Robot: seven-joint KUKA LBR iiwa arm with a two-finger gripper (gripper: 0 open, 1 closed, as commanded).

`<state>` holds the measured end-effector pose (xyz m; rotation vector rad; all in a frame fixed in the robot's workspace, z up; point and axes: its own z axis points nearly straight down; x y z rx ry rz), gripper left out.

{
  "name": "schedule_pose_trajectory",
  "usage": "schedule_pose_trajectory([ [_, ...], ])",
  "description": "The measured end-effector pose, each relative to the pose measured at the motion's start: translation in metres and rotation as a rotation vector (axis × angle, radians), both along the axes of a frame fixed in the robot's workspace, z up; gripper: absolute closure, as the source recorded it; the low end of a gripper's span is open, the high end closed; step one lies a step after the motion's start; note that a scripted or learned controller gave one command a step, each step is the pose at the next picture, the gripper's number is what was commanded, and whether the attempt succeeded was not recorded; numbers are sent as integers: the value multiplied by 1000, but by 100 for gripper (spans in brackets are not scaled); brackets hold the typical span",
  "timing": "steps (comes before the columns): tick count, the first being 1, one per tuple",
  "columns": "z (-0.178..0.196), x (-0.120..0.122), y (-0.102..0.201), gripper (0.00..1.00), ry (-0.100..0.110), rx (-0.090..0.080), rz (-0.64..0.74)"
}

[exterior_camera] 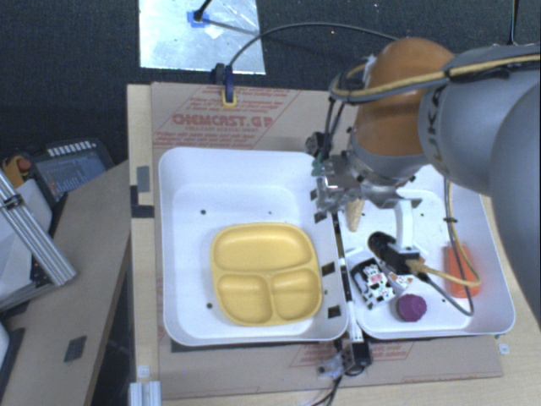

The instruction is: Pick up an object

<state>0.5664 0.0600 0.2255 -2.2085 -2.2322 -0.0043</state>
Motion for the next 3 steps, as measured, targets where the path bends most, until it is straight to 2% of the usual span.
schedule_pose_trajectory([
  [1, -12, -30, 43, 100, 3, -2, -2],
  [2, -3, -28, 45, 100, 0, -2, -5],
  [3, -3, -28, 44, 0, 0, -2, -6],
])
